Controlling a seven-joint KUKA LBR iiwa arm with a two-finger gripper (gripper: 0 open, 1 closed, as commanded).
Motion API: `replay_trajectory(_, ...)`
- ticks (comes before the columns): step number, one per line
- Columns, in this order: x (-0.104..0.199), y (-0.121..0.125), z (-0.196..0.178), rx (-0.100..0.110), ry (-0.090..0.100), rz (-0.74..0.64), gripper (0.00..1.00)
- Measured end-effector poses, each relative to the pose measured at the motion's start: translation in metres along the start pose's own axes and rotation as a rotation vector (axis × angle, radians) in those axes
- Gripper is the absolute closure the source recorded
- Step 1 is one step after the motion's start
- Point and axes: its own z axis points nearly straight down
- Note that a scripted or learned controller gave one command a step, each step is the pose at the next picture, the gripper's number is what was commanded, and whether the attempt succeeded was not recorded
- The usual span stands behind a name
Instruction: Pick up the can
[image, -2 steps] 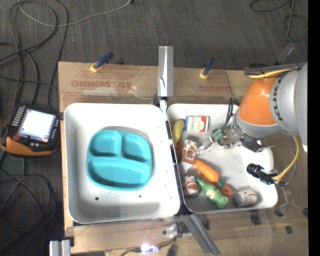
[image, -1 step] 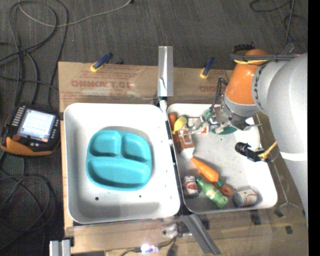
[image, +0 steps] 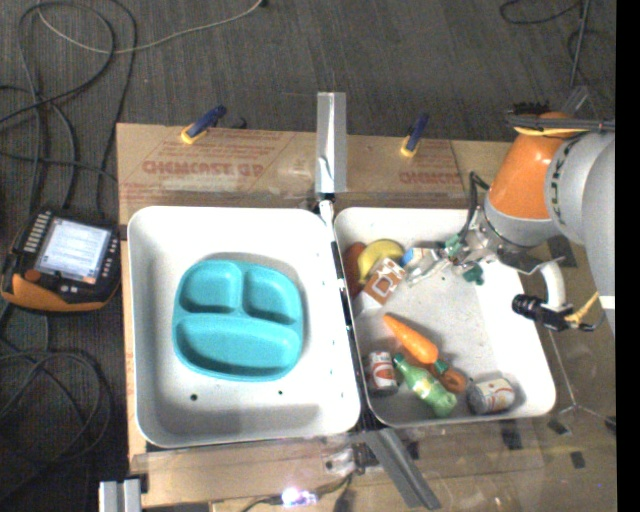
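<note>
Metal can (image: 492, 394), lying on its side, is seen at six o'clock from the gripper (image: 424, 263), whose jaw state cannot be told.

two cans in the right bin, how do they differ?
The can with the red label lies left of the green bottle; the grey can lies right of it, nearer the bin's corner. The red one looks smaller and darker; the grey one is paler. Both lie along the near wall of the right bin.

Grey arm (image: 598, 190) with orange band (image: 528, 178)
</note>
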Motion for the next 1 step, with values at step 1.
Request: replay_trajectory(1, 0.0508, 0.0244, 0.0027, 0.006, -0.011, 0.383, 0.0)
